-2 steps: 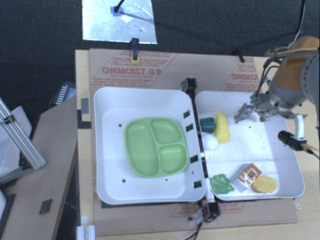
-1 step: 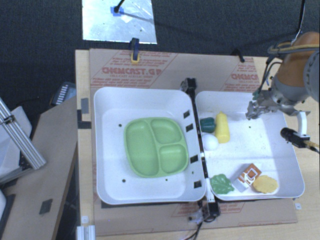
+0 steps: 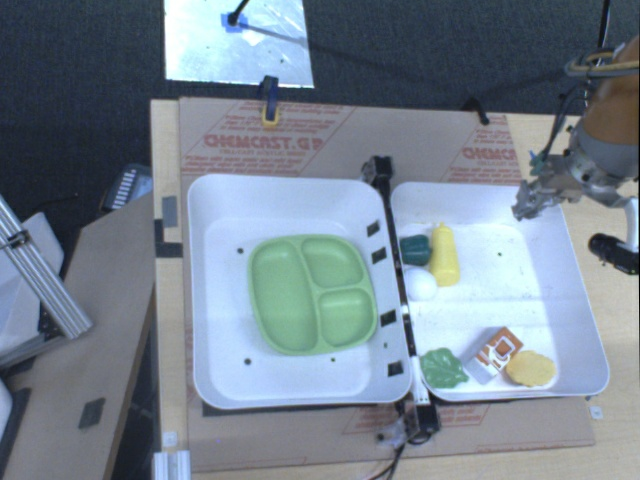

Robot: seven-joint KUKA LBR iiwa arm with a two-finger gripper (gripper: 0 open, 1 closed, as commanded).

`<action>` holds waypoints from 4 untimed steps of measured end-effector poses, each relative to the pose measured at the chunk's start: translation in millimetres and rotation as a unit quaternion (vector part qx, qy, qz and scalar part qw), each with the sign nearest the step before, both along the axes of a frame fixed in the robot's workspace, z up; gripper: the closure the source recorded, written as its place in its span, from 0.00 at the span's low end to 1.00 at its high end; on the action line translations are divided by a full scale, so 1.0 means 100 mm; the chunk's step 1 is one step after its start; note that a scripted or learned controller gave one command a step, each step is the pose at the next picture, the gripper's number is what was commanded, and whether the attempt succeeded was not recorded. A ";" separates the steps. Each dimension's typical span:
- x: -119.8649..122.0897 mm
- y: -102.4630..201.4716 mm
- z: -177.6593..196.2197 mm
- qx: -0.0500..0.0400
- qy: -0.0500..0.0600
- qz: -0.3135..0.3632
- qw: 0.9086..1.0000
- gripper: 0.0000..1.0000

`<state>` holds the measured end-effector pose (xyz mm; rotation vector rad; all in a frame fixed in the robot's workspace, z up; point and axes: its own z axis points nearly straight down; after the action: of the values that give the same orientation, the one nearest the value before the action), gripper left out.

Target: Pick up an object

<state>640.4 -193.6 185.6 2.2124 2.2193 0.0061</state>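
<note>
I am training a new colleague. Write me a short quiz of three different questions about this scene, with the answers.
1. True or false: the green divided tray lies in the left bin.
2. Which object touches or nearly touches the yellow bottle in the right bin? A) the teal block B) the orange-and-white carton C) the green leafy toy
3. Fill in: the gripper is over the right bin's ____ corner, as the camera sees it.

Key
1. True.
2. A; the carton and leafy toy lie near the front edge, beside a yellow round item.
3. Upper right (far right), apart from all the objects.
</note>
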 end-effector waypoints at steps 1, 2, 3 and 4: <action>0.02 0.00 0.42 0.000 0.001 0.001 1.000 1.00; 0.01 0.54 0.32 0.002 0.003 0.003 1.000 1.00; 0.09 1.07 0.43 0.002 0.002 0.004 1.000 1.00; 0.05 1.64 0.34 0.002 0.004 0.003 1.000 1.00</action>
<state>645.2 -30.0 220.0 2.2107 2.2324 0.0033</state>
